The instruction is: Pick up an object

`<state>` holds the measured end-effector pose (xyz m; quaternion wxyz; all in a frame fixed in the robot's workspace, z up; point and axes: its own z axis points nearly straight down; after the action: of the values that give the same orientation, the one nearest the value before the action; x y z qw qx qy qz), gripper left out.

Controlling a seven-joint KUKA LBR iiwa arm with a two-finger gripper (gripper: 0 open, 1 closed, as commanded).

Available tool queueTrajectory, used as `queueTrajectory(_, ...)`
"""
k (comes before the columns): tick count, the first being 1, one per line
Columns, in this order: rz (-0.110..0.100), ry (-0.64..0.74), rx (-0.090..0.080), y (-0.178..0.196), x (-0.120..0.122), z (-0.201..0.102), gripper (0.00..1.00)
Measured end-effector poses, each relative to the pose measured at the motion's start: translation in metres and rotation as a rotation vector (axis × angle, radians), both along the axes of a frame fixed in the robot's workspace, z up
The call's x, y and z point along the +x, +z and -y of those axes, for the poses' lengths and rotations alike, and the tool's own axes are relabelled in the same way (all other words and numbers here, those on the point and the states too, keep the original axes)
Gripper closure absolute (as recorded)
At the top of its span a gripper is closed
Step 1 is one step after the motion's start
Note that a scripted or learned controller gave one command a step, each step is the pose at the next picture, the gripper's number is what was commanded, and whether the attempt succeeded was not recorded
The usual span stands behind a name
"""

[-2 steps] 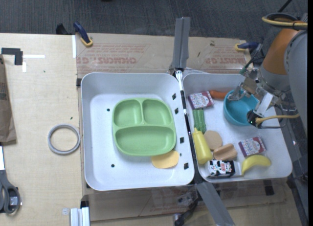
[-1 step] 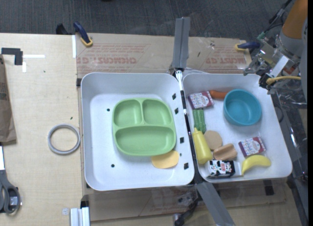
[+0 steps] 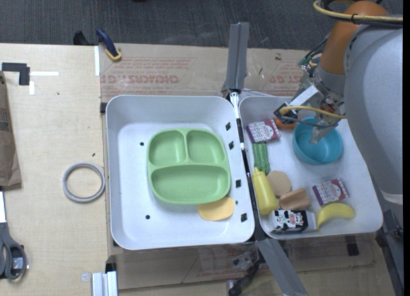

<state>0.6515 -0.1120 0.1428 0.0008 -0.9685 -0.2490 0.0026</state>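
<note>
My gripper (image 3: 317, 133) hangs at the back of the right bin (image 3: 360, 179), just over the near-left inside of a blue bowl (image 3: 323, 152). A small orange item (image 3: 286, 119) lies just left of the gripper. In the same bin are a pink snack packet (image 3: 261, 132), a green stick-shaped item (image 3: 261, 157), a yellow bottle (image 3: 263, 192), a round tan piece (image 3: 279, 182), a bread roll (image 3: 295, 198), a second packet (image 3: 330, 191), a banana (image 3: 334, 213) and a small black-and-white carton (image 3: 288, 221). I see nothing lifted.
The left bin (image 3: 122, 179) holds a green divided plate (image 3: 189, 165) and a flat yellow piece (image 3: 216, 209) at the plate's front edge. On the bench to the left lie a grey ring (image 3: 84, 181) and scissors (image 3: 9, 257). The arm's bulk covers the right bin's right side.
</note>
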Motion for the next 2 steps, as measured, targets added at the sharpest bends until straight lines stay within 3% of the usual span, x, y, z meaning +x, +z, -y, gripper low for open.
queueTrajectory(1, 0.001, 0.383, 0.002, -0.0101, -0.0129, 0.0189, 0.0)
queueTrajectory(2, -0.001, 0.383, 0.002, -0.0015, -0.0132, 0.0197, 1.0)
